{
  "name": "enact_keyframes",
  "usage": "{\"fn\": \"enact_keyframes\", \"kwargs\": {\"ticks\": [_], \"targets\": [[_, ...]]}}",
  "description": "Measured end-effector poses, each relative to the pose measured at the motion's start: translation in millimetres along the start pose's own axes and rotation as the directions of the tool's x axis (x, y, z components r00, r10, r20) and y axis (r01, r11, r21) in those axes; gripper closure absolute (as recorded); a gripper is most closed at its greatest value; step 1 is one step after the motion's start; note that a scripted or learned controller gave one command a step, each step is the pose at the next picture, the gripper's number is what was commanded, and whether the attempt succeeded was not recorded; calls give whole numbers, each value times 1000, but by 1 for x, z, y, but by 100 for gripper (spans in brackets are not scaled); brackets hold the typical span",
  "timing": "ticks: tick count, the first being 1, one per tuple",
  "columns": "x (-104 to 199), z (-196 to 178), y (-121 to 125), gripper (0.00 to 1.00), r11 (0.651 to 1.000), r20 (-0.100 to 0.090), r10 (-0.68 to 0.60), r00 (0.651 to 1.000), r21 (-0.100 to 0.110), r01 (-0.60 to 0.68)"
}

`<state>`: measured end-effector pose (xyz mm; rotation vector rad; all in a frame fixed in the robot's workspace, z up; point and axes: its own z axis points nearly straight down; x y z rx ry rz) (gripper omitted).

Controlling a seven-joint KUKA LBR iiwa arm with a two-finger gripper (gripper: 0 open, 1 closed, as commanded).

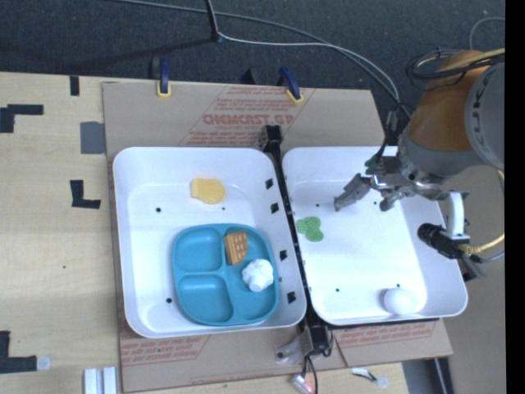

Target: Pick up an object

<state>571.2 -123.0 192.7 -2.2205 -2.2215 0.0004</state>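
Observation:
My gripper [362,203] hangs over the upper middle of the right bin [426,257], its fingers spread open with nothing between them. A small green object [310,229] lies on the bin floor just below and to the left of the left fingertip [340,203], apart from it. A white ball [401,300] rests near the right bin's front edge. In the left bin [139,187] lie a yellow piece [208,190] and a blue divided tray [201,290]. The tray holds a tan waffle-like piece [235,247] and a white crumpled object [257,274].
The grey arm with its orange band [447,113] comes in from the right above the right bin. A black divider [283,212] runs between the two bins. Cables cross the dark floor behind the bench.

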Motion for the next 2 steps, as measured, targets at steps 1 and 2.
{"fn": "enact_keyframes", "kwargs": {"ticks": [1,2], "targets": [[63,-59,-46,0,1000,-1,-5,1000,-5,5],[36,-27,-62,0,997,1,75,997,2,-75]]}}
